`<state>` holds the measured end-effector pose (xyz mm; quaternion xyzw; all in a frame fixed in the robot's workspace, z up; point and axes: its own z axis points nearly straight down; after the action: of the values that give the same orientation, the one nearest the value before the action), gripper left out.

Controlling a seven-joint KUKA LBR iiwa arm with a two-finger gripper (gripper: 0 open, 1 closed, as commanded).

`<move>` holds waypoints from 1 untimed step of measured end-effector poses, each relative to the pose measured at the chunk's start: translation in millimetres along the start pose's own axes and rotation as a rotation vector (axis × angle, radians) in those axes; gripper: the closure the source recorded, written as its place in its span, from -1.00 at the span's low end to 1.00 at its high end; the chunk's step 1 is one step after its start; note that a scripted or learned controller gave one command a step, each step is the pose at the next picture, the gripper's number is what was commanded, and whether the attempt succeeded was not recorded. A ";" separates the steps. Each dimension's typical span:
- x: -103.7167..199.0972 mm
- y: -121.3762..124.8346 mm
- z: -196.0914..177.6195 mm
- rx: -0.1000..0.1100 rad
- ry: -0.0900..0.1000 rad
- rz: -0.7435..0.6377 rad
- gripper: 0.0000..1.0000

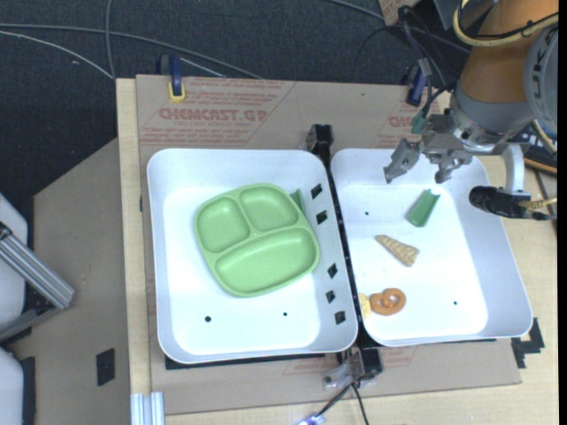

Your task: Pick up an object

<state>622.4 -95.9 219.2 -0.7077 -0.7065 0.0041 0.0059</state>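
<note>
The right bin (496,264) holds three small things. A green block (423,209) lies near its upper middle. Below it sits a tan cone-shaped piece (398,250). An orange pretzel-like piece (386,302) rests near the bin's front left corner. My gripper (416,173) hovers over the bin's back edge, just above the green block, open with nothing between its fingers.
The left bin (177,317) carries a green divided plate (257,238) with three compartments. A row of black clips runs along the seam between the bins (328,237). The arm's grey and orange body (505,51) fills the upper right.
</note>
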 end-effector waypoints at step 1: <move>0.1 2.5 -7.1 -0.013 -0.001 -0.002 -1.00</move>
<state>625.0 -95.8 226.2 -0.7069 -0.7073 0.0000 0.0009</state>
